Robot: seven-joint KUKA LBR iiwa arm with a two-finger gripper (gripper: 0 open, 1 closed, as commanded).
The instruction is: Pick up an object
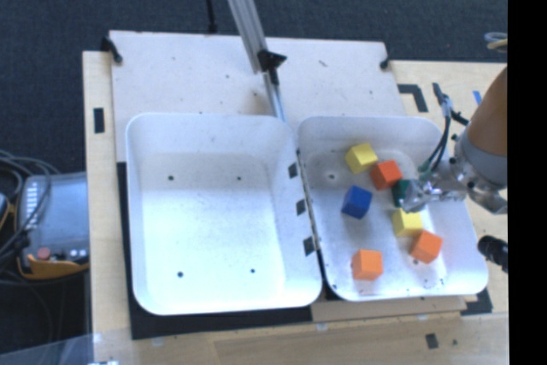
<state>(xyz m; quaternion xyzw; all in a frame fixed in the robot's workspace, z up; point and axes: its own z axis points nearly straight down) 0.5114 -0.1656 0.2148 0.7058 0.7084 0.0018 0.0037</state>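
Spanning the table (248,64) — two white bins: left bin (214,218) bare, right bin (453,269) holding six cubes. Tool (410,194) low at that bin's right side, grip state cannot tell. Yellow cube (408,221) just toward the table's near edge of it — nearest. Counted: two yellow, three orange, one blue.

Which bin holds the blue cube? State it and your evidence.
In the right bin. The blue cube lies on that bin's white floor, right of the divide between the bins, with yellow and orange cubes around it.
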